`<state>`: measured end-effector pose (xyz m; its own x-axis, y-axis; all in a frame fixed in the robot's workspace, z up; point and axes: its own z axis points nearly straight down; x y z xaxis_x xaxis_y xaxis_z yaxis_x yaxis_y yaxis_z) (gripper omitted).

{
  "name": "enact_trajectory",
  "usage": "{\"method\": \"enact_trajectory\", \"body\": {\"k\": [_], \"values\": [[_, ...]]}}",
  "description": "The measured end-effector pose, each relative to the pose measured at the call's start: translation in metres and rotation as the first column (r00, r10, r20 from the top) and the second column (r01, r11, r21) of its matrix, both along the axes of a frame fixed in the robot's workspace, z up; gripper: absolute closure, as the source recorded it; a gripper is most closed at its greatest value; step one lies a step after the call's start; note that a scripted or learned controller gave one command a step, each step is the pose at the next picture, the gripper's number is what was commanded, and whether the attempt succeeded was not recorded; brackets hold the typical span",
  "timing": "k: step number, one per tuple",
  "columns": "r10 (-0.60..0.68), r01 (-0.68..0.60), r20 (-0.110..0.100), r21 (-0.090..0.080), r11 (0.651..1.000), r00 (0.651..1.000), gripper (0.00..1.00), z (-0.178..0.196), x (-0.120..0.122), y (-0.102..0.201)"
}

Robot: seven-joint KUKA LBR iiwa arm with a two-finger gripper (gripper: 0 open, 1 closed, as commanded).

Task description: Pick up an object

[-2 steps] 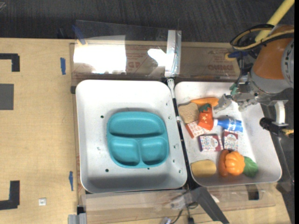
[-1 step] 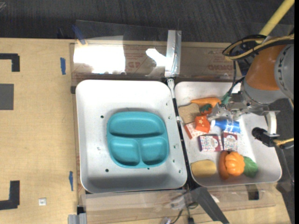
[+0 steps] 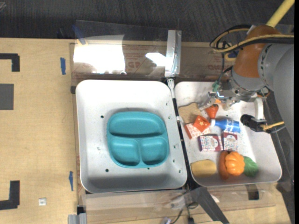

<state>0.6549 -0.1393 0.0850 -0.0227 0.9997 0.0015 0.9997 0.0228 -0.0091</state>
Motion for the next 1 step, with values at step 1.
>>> {"method": "enact_trajectory", "body": {"k": [1], "values": [[-0.131, 0.131, -0.004, 0.007, 0.991, 0.991, 0.00, -0.0002, 0.0108, -0.0538]]}}
